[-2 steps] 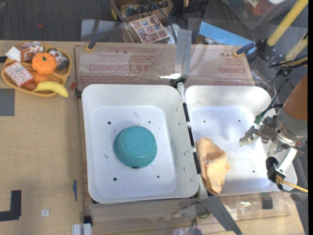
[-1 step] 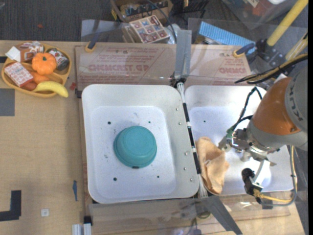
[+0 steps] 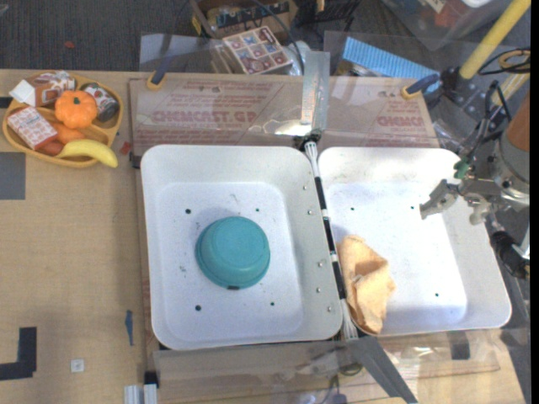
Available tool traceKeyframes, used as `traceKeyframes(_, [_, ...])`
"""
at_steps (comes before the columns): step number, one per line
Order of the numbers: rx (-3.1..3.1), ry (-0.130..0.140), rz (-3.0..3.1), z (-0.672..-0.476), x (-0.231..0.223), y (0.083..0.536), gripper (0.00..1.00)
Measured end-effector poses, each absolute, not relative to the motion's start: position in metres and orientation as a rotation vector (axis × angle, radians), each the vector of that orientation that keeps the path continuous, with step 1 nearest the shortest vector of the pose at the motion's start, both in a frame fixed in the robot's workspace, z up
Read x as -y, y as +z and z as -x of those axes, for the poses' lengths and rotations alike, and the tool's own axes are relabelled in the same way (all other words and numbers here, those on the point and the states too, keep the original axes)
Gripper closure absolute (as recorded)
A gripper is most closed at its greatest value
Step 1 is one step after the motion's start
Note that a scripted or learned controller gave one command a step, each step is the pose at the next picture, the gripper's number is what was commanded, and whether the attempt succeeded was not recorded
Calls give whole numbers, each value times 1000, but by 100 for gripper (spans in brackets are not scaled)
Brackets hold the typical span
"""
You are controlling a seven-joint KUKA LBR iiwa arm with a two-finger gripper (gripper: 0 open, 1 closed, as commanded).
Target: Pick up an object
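One tan cloth in right bin, one teal bowl left, fingers spread, grasping nothing

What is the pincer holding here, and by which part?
Nothing. The pincer hangs above the right shallow white bin, apart from the crumpled tan cloth at that bin's left edge and the upturned teal bowl in the left bin.

Arm cut off at right edge

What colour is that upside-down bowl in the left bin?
The bowl is teal, a blue-green, plain with no pattern. The camera view shows it clearly from above.
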State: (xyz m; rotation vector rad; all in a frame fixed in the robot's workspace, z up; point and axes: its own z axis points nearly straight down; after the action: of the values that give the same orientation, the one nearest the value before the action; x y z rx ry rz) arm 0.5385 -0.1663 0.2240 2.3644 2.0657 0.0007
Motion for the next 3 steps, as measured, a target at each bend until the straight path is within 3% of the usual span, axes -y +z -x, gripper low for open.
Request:
traceKeyframes(1, [-2225, 11, -2206, -513, 116, 89, 0])
traceKeyframes(2, [-2349, 9, -2068, -514, 96, 90, 0])
traceKeyframes(3, [-2433, 9, -1971, -578, 104, 89, 0])
